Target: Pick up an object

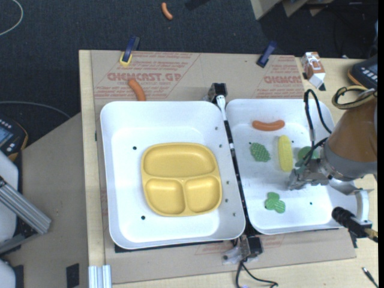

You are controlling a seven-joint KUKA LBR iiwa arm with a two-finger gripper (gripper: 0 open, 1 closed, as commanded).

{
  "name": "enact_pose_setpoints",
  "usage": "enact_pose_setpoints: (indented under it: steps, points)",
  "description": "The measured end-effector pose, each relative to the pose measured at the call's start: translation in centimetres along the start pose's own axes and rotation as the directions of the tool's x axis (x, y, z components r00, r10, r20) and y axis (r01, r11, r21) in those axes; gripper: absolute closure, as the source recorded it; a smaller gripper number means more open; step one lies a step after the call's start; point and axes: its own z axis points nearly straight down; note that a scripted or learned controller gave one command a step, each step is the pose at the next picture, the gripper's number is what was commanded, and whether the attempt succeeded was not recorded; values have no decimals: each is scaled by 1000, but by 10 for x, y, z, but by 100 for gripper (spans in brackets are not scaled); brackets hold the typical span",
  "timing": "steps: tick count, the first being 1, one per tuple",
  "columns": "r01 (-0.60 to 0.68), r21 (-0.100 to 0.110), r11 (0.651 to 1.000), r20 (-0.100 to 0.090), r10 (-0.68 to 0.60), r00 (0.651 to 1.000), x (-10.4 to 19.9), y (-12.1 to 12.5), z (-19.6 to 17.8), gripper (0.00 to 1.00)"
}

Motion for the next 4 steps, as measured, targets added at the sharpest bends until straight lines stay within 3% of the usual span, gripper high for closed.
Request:
enact_pose_setpoints:
  steps: [2,3,4]
  points:
    - [2,-8,1000,4,-2,1000,-9,-6,-100,100]
    - [3,-6,1000,3,-3,1000,-9,-5,-132,100]
    - [8,-5,1000,1,-8,1000,26,39,-122,100]
